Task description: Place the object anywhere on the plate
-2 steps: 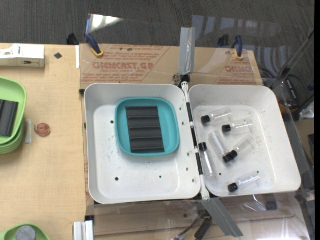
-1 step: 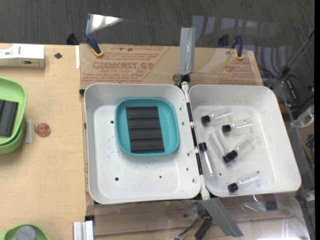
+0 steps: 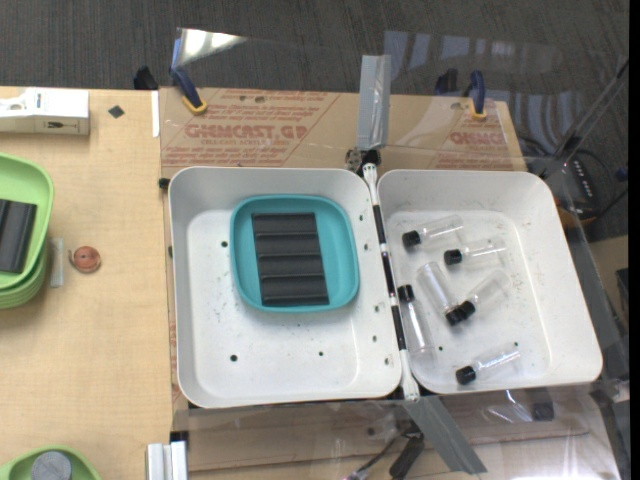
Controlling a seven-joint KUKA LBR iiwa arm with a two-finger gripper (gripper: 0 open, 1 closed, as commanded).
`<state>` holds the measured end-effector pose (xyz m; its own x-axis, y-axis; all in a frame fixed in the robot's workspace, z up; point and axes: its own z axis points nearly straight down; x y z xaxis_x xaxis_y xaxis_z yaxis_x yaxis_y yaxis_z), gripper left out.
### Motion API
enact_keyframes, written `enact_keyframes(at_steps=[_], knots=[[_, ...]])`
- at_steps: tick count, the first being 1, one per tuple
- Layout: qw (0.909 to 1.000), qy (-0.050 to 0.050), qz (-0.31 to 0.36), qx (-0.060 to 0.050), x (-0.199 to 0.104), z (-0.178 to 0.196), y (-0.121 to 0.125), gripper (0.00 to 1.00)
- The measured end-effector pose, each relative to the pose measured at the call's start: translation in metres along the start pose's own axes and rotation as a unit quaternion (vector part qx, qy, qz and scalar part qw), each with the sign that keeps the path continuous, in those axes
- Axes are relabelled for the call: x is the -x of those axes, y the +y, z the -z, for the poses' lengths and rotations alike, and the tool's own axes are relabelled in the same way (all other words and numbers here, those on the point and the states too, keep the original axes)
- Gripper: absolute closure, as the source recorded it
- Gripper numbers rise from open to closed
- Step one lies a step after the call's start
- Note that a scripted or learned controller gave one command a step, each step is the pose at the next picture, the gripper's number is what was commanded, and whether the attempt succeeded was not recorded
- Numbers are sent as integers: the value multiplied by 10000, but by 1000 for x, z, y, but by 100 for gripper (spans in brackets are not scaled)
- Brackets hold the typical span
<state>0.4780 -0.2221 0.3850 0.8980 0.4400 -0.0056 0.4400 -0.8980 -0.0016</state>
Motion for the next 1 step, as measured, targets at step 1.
enact_keyframes(at_steps=[1], knots=[[9995,-1,-317,-6,0,-55,0,0]])
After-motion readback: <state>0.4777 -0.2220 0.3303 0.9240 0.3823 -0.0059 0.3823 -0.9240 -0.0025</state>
